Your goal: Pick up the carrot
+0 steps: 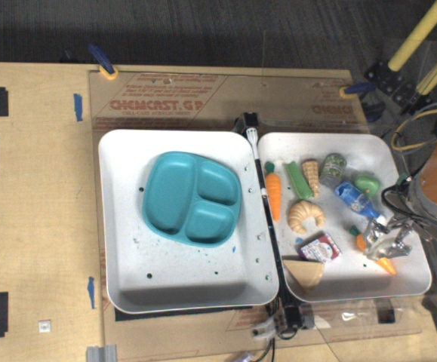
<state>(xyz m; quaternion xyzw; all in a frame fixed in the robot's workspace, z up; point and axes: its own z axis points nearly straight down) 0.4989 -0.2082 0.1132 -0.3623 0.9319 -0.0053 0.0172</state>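
An orange carrot [273, 194] with a green top lies lengthwise along the left wall of the right bin [410, 281], by the divider. My gripper [385, 243] is low over that bin's right front corner, well to the right of the carrot. Orange bits of another object [386, 265] poke out from under the gripper on its left and front sides. What that object is I cannot make out.
In the right bin lie a green vegetable [296, 179], a croissant [306, 215], a small jar [332, 166], a blue bottle [353, 198], a green object [367, 182], a packet [320, 247] and a tan cone [307, 272]. The left bin [120, 277] holds a teal divided plate [192, 197].
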